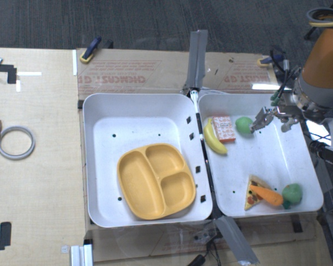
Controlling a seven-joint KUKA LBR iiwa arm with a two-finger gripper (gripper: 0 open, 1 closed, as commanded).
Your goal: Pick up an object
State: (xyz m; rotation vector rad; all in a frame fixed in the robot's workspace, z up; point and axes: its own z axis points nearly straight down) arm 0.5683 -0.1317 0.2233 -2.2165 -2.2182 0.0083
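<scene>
The right bin holds a banana, a small red and white box and a green ball near its far left. A pizza slice, a carrot and a second green ball lie at its near right. My gripper hangs over the bin's far right part, just right of the first green ball. It is open, its fingers spread with nothing between them.
The left bin holds a yellow divided plate. A grey upright bar stands at the back between the bins. A tape roll lies on the bench at the left, and a blue clamp sits on the cardboard behind.
</scene>
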